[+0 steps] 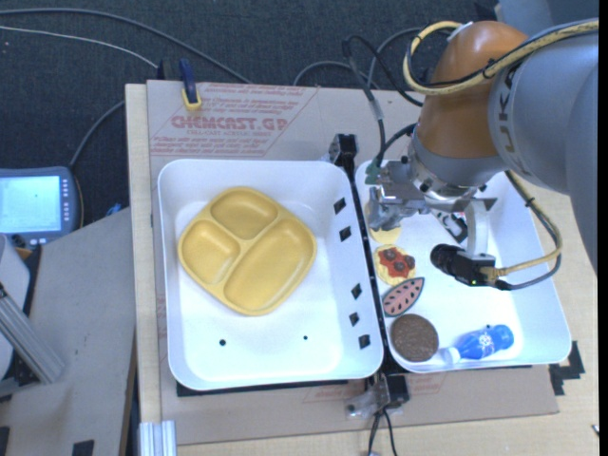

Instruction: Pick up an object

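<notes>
My gripper (427, 218) hangs low over the far left part of the right bin (532, 255), under the orange wrist band. It is open, and bare white bin floor shows between the fingers. Its left finger (384, 211) stands just beyond a small pizza-like toy (394, 262). Nearer the front lie a watermelon-slice toy (403, 295), a brown round disc (415, 336) and a blue bottle (483, 342). None of them touches the gripper.
The left bin (190, 340) holds a yellow divided plate (247, 250). A black divider with clips (359, 255) runs between the bins. A black connector (460, 262) on a yellow cable hangs beside the gripper.
</notes>
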`<state>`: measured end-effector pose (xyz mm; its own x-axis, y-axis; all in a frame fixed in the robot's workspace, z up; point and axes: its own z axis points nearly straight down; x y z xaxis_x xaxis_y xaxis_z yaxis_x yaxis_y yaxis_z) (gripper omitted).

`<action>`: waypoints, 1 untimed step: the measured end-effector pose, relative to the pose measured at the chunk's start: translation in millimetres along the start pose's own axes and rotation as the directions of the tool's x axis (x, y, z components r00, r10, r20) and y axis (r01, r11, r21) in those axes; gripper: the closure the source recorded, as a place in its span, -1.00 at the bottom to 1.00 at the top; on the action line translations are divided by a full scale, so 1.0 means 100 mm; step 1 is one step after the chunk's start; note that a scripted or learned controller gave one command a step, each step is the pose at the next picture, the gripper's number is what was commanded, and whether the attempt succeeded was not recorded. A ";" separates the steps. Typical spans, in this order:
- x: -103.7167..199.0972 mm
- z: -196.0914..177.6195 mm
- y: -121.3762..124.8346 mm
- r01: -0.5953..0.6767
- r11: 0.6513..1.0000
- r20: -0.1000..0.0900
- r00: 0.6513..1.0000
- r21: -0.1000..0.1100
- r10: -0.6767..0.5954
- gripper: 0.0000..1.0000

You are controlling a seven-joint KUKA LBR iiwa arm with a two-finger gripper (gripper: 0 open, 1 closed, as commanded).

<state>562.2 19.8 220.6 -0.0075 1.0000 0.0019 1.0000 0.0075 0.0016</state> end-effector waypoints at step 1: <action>0.57 -0.10 0.05 0.000 1.000 -0.001 1.000 0.000 0.000 1.00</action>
